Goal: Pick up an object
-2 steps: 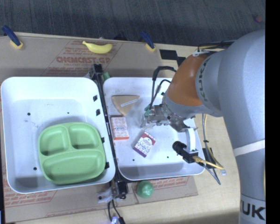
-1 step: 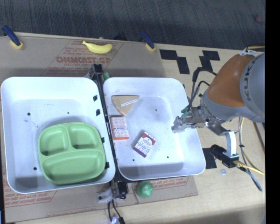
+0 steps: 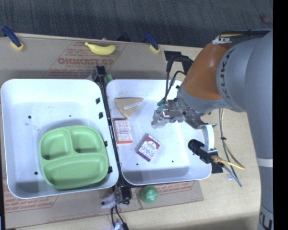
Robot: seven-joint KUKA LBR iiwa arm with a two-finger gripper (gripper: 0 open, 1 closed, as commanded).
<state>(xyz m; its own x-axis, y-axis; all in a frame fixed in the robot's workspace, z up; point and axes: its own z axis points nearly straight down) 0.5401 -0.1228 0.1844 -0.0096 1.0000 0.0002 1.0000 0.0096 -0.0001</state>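
While gripper (image 3: 159,118) hovers, tan wedge (image 3: 128,104), glossy purple packet (image 3: 148,147)

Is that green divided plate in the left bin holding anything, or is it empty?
Empty. The green plate lies flat in the left bin, and all three compartments show only bare green surface.

arm (image 3: 240,75) cropped at right, claw (image 3: 159,118) blurred

The cardboard sheet (image 3: 81,61) with red print covers the bench (image 3: 230,200), whose pale wood shows to its right. Behind the cardboard, the floor (image 3: 110,8) is dark grey carpet. Blue clamps (image 3: 12,38) hold the far edge of the cardboard. The light is even.
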